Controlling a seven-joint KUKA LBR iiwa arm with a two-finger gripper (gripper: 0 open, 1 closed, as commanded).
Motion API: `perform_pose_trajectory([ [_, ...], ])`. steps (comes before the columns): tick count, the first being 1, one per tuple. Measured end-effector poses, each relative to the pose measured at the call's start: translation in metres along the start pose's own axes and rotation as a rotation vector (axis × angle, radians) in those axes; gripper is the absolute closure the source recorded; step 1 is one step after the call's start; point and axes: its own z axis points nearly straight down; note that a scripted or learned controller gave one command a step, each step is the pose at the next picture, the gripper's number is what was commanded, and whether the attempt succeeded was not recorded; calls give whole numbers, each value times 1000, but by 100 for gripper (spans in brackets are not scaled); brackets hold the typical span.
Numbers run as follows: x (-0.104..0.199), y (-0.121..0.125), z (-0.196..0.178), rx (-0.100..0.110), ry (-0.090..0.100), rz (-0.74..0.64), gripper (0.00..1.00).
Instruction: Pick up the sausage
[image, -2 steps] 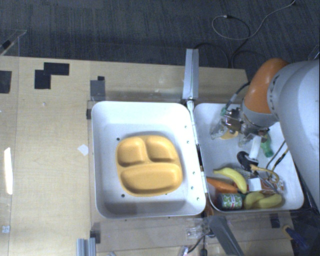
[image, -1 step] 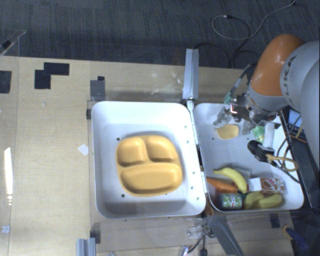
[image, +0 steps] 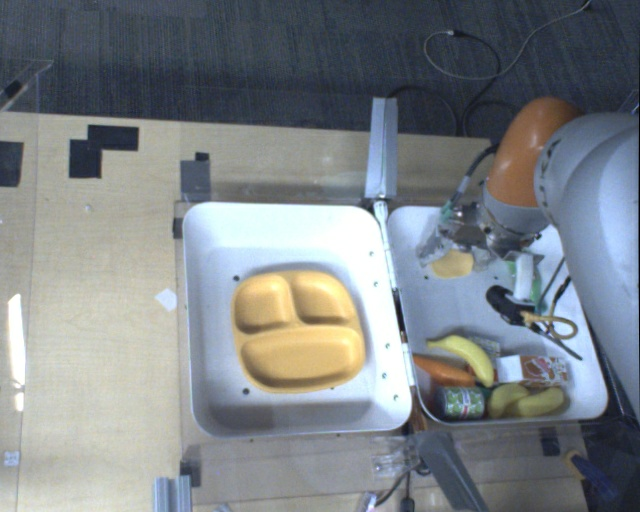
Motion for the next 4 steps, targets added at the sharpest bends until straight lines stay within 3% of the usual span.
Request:
perform_pose_trajectory([
  [1,-57,-19,0,-4,-2,-487,0],
  [2,-52,18,2,15,5,-919,0],
  [3,-108,-40,-30,-2,-2,-1045,0],
  [4,-99,10,1,-4,-1,-838,0],
])
